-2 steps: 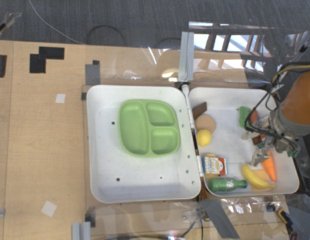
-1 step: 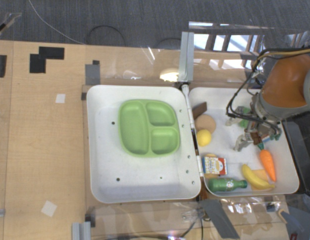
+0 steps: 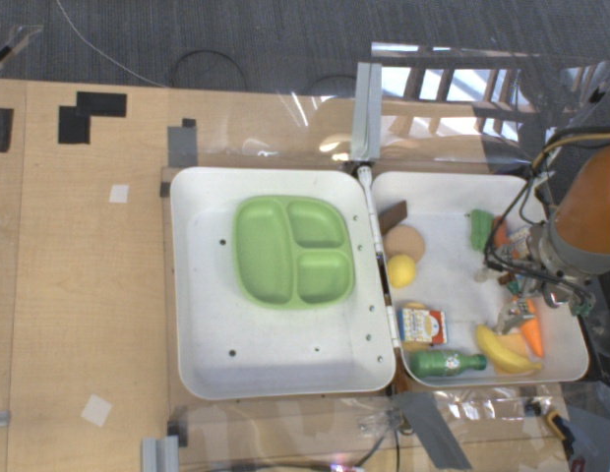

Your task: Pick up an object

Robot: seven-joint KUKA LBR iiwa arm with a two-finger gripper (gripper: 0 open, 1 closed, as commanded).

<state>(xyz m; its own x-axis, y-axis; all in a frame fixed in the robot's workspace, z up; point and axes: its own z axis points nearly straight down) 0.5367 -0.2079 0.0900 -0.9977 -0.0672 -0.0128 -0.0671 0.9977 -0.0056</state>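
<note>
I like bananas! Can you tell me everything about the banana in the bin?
The banana is yellow, curved and unpeeled, and looks like smooth plastic. It lies flat at the near right corner of the right bin. Its left end meets the green bottle, and its right end lies against the carrot. The gripper is just above it.

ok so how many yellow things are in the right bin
2: a lemon by the bin's left wall and a banana near its front edge. The arm covers the bin's right side, so more may be hidden.
</note>
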